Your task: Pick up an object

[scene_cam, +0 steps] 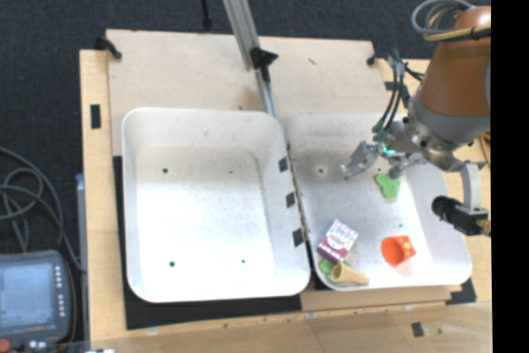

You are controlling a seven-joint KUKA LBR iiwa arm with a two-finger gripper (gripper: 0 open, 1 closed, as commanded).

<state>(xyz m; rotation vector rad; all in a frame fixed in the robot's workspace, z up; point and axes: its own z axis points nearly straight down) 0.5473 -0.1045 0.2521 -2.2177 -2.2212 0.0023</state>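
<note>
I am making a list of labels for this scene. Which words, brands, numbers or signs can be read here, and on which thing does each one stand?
No text can be read in this view.
Purple and white box in the right bin: it carries a print, too small and blurred to read.
Grey device at the lower left: its screen is too blurred to read.

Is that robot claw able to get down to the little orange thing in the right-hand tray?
Probably yes. The orange object lies on open tray floor, apart from the purple carton and the cone. Nothing covers it, and the gripper hangs over the same right bin.
</note>
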